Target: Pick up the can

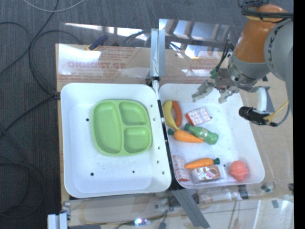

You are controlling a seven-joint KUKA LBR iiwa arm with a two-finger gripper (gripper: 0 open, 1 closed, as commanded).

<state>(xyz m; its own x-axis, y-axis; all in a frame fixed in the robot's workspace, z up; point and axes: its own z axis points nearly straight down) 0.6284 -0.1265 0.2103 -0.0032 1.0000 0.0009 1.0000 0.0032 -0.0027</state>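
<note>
Nearest the camera, along the front wall of the right bin [252,149], lie a small printed carton [208,173], an orange carrot [200,163] just behind it and a pink ball [238,170] off to its right. To the carton's left, tight in the bin's front left corner, sits what looks like the can [177,167], a short red-and-white cylinder lying on its side against the divider. Farther back in the same bin are a green bottle [204,133] touching a second carrot [187,137], a banana [167,114] beside a red sausage [177,112], and a red-and-white packet [198,116].

In the left bin [76,142] rests a green divided plate [122,127].

The gripper [215,93] hangs over the right bin's back edge, fingers spread apart with nothing between them, well apart from the can.

Risk, as I judge it: the can is wedged between wall, carrot and carton, so a finger may land on the bin wall or a neighbour, and the round body could roll or squirt free as the fingers close.
</note>
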